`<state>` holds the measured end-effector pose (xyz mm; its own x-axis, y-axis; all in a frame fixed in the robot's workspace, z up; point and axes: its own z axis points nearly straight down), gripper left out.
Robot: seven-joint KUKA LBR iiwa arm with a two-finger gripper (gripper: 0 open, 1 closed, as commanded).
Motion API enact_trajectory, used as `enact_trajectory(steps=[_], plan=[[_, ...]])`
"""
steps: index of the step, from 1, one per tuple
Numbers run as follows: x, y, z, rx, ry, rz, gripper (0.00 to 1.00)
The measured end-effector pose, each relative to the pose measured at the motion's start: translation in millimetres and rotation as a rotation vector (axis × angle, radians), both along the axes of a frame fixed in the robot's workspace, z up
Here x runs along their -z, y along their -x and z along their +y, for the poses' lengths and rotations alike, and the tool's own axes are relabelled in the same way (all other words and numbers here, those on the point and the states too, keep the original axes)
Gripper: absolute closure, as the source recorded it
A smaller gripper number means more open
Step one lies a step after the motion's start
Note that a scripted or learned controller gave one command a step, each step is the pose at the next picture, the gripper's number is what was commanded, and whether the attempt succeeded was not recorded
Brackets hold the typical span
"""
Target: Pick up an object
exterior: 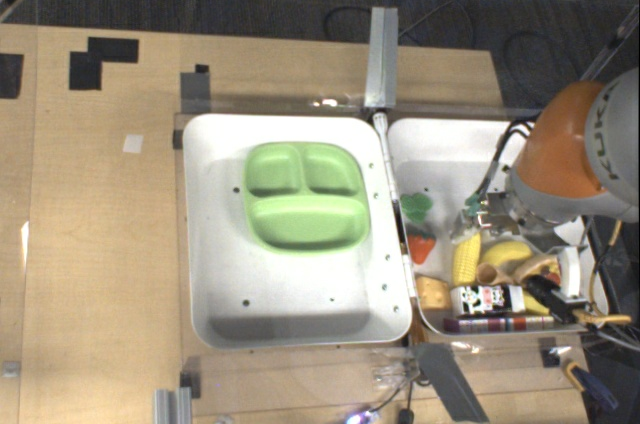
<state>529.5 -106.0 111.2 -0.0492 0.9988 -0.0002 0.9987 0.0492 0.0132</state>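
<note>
The right bin (440,144) holds a pile of toy food along its front and right side. A yellow corn cob (466,258) stands next to a banana (505,255). Left of them lie a small green piece (415,206) and a red-orange piece (423,249). A tan cracker-like piece (432,291) and a bottle with a black-and-white label (488,299) lie at the front. My gripper (482,213) hangs low over the bin, just above the top of the corn cob, and I see nothing gripped.
The left bin (215,212) holds a green divided plate (303,194). A metal post (382,57) rises behind the wall between the bins. The arm's orange band (565,147) overhangs the right bin's right side. Cables and tools lie past the front right corner.
</note>
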Motion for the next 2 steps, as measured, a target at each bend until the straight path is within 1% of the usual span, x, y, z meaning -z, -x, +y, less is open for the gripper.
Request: enact_trajectory(steps=[1,2], plan=[[0.2,0.3,-0.2,0.000,0.000,0.001,0.00],[-10.6,-1.3,0.7,0.000,-0.001,-0.003,1.00]])
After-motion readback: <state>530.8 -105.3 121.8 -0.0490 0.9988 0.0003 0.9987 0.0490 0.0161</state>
